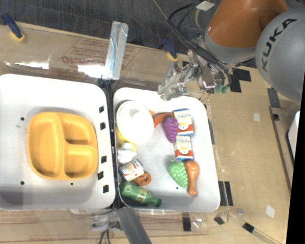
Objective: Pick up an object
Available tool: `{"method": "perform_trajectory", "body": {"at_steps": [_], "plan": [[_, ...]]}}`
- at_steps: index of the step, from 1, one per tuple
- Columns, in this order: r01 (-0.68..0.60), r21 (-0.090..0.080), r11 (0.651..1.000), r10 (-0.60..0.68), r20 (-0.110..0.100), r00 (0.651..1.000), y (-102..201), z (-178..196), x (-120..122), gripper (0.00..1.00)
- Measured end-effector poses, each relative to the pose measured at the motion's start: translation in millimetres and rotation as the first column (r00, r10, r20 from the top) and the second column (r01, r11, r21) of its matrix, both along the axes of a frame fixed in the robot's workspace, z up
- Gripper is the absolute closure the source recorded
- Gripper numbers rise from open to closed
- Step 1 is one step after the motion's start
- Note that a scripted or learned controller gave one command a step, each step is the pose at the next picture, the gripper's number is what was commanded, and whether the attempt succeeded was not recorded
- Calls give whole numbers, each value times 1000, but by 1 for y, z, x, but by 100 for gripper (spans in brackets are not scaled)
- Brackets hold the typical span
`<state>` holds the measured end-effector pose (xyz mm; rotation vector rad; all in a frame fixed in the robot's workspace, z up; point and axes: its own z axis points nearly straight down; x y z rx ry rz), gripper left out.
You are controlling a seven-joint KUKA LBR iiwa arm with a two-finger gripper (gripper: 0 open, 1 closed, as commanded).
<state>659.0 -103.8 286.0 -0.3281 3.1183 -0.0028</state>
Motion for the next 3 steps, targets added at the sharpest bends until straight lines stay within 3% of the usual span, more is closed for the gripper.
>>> {"method": "perform_trajectory", "body": {"at_steps": [2, 3], "plan": [[-4, -2, 1000, 4, 8, 1000, 1, 23, 2, 100], [-174, 2, 985, 174, -10, 985, -59, -89, -48, 100]]}}
